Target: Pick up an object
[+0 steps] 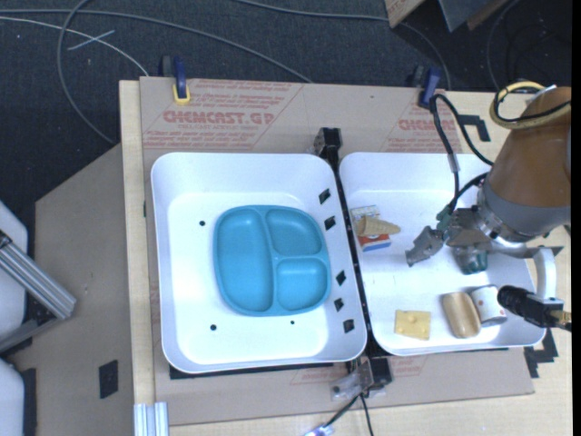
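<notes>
The right bin (399,178) holds several small objects. A tan, white and red toy item (373,228) lies near its left wall. A yellow block (413,324) and a tan roll-shaped piece (459,315) sit near the front edge, with a white and black piece (491,302) beside the roll. My gripper (439,242) hangs low over the middle of this bin, to the right of the toy item and above the roll. A small teal object (472,261) sits right beside the gripper, partly hidden by the wrist. Nothing is visibly held.
The left bin (172,243) holds a blue divided plate (270,259). A black divider with clips (338,234) runs between the bins. The arm (531,166) covers the right bin's right side. Cables (454,153) loop over the bin's back.
</notes>
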